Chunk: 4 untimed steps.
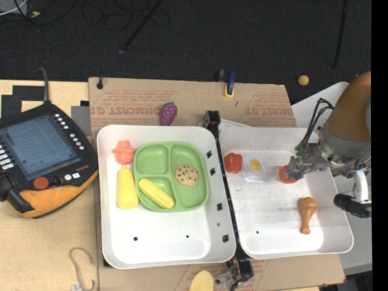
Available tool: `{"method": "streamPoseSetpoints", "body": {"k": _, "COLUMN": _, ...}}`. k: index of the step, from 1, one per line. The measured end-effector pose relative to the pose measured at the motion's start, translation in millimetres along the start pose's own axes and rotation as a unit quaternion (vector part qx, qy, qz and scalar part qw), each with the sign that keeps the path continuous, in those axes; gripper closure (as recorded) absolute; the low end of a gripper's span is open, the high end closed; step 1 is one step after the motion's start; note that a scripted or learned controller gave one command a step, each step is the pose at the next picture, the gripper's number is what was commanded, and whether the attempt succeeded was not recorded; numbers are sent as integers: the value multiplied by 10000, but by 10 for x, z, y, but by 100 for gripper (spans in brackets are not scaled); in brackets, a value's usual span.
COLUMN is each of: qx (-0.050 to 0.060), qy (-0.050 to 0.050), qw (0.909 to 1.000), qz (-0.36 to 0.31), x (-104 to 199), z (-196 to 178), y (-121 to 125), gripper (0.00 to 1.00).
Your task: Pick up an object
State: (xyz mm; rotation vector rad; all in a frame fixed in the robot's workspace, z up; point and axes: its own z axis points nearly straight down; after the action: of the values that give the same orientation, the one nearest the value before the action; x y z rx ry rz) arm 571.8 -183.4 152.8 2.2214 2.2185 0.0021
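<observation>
The gripper [295, 167] reaches into the right bin [285, 238] and sits down over a red tomato [286, 175]; whether it is spread or pinching cannot be told. Nearby lie a red pepper [233, 162], a yellow piece [255, 164] and a drumstick [307, 213]. In the left bin [157, 244], a green tray [171, 176] holds corn [156, 193] and a cookie [186, 174]
</observation>
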Motion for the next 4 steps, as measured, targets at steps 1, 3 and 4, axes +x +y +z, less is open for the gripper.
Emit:
{"method": "streamPoseSetpoints", "body": {"k": 1, "qx": -3, "qy": -2, "qw": 10000, "qz": 20, "x": -76, "z": -592, "y": -64, "gripper": 100}}
{"method": "streamPoseSetpoints", "body": {"k": 3, "qx": 24, "qy": 18, "qw": 10000, "qz": -26, "x": 470, "z": -840, "y": -58, "gripper": 100}}
{"method": "streamPoseSetpoints", "body": {"k": 4, "qx": 20, "qy": 14, "qw": 10000, "qz": -27, "x": 1055, "z": -895, "y": 11, "gripper": 100}}
